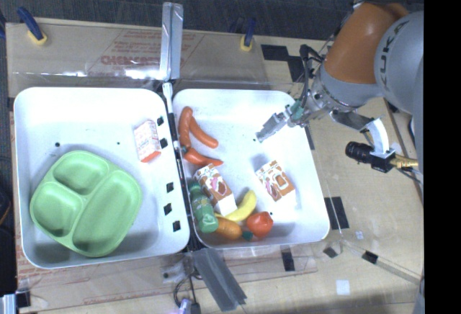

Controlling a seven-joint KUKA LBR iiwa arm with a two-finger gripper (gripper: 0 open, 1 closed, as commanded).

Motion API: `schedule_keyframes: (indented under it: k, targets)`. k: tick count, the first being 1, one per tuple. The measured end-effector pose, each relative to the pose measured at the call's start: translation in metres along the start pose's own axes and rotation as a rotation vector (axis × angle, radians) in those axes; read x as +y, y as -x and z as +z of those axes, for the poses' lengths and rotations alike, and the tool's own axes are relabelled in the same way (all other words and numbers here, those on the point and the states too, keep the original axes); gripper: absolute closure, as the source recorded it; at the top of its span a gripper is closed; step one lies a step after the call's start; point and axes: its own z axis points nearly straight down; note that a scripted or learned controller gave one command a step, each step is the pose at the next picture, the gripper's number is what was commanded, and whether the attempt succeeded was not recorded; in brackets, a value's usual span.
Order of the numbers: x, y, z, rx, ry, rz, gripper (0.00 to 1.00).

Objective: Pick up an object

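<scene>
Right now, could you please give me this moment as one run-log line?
gripper: above right bin, nothing held | nearest: small carton | green tray: left bin

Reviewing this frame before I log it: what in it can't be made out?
- Gripper: small and blurred in the camera view; finger state unreadable.
- Small cartons: print too small to read.
- Pile at the right bin's near corner: the banana and tomato overlap the orange item and green item, so their full shapes are hidden.
</scene>
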Motion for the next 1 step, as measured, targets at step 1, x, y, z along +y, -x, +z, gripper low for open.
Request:
schedule_keyframes:
  k: [1]
  targets:
    - [-0.0503,0.0016,0.0878,0.002,-0.001,-0.166,0.0]
